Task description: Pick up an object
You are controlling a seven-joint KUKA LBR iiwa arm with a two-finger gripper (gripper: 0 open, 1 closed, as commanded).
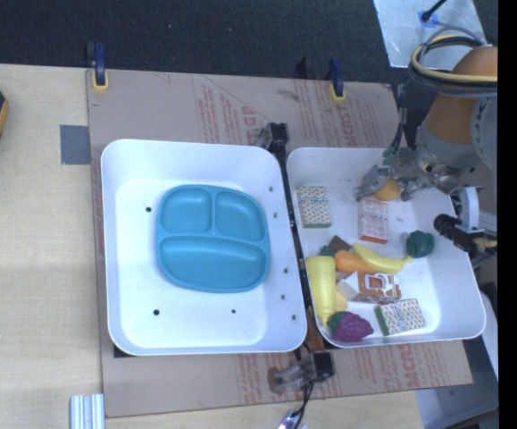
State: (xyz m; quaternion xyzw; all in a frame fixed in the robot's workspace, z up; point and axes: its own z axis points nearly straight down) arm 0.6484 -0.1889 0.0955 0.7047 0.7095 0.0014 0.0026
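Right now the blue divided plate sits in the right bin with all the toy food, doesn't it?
Not quite. The camera view shows the blue divided plate alone in the left bin; the toy food, such as the banana, lies in the right bin.

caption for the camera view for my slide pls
Gripper low over right bin of toy food; blue tray in left bin.

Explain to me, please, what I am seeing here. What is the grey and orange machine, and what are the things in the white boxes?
One camera looks down at a slant on a bench. The machine is a robot arm reaching in from the right; its gripper is low over the right bin. That bin holds toy food: a banana, purple grapes, a yellow corn cob, a dark green piece and small packets. The left bin holds a blue divided plate. I cannot tell whether the gripper holds anything.
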